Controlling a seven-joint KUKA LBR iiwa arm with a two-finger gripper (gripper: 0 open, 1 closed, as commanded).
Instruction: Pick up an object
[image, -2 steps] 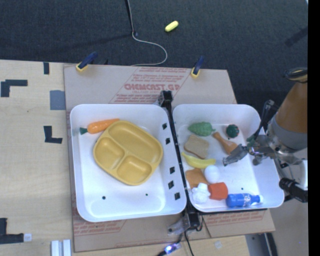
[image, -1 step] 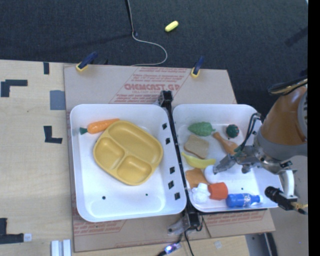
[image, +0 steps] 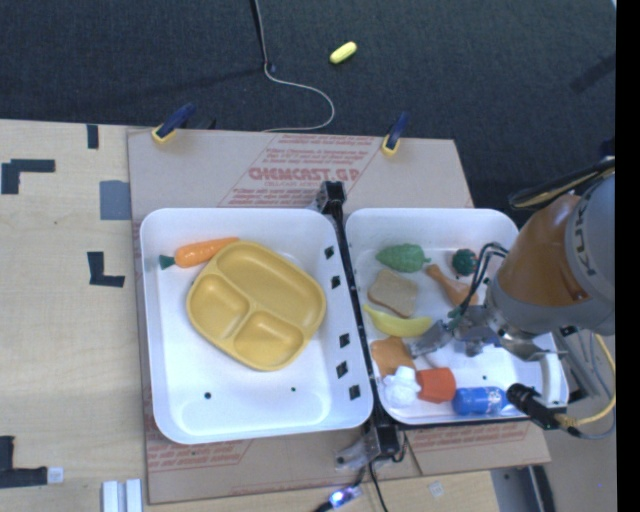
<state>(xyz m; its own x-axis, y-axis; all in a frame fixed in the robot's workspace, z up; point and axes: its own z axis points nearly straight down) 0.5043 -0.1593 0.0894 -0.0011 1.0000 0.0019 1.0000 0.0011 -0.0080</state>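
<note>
My gripper (image: 448, 337) hangs low over the middle of the right bin (image: 500, 222), at the end of the grey arm with the orange band (image: 545, 265). It is just right of a yellow banana (image: 398, 323) and above a red block (image: 436, 384). Around it lie a slice of bread (image: 393, 292), a green leafy piece (image: 403, 257), a brown drumstick (image: 446, 282), a dark green ball (image: 463, 262), an orange piece (image: 389, 352), a white piece (image: 401, 384) and a blue bottle (image: 478, 401). The arm hides the bin's right part.
The left bin (image: 160, 330) holds a yellow divided plate (image: 257, 304) and a carrot (image: 203, 251) at its far left corner. A black divider (image: 343, 290) runs between the bins. A cable (image: 300, 85) and a small yellow object (image: 343, 52) lie on the dark floor behind.
</note>
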